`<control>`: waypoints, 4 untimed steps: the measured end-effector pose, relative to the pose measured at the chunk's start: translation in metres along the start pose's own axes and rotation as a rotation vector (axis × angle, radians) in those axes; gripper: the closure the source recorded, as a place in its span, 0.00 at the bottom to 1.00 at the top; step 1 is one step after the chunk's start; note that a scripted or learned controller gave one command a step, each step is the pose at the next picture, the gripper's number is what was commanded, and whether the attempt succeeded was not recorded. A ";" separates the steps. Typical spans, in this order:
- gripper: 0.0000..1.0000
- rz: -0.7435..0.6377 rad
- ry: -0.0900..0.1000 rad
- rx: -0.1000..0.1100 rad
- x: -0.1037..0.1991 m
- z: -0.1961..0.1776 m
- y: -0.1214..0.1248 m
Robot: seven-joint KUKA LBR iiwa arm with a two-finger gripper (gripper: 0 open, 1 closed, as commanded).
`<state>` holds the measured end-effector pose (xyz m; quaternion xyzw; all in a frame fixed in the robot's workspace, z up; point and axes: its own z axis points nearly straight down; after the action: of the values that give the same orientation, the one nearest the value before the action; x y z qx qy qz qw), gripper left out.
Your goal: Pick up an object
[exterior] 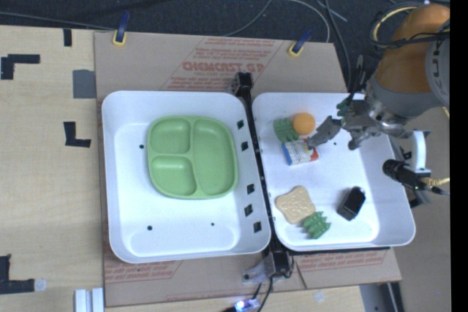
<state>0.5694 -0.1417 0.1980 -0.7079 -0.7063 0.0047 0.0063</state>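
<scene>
Objects sit in my right bin (380, 230), beside the green plate (193, 156): green piece (285, 129), small carton (298, 152) (blue and white), orange ball (303, 123), toast (295, 204), black block (352, 202). Right of the ball, my pincer (338, 133) hangs spread wide, gripping nothing.

Two white bins (117, 179) sit on brown cardboard (212, 62) printed with red lettering. The left one carries a pale green divided plate (192, 156). The right one shows an orange ball (303, 123), a dark green piece (284, 130), a blue, white and red carton (298, 152), tan toast (295, 204), a green leafy toy (316, 225) and a black block (352, 202).
</scene>
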 end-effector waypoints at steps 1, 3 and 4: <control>0.00 -0.004 -0.002 -0.014 0.000 -0.008 0.003; 0.00 -0.002 -0.002 -0.010 0.002 0.105 -0.003; 0.00 -0.004 -0.003 -0.015 0.002 0.113 -0.002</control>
<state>0.5657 -0.1391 0.0854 -0.7066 -0.7076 0.0005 -0.0003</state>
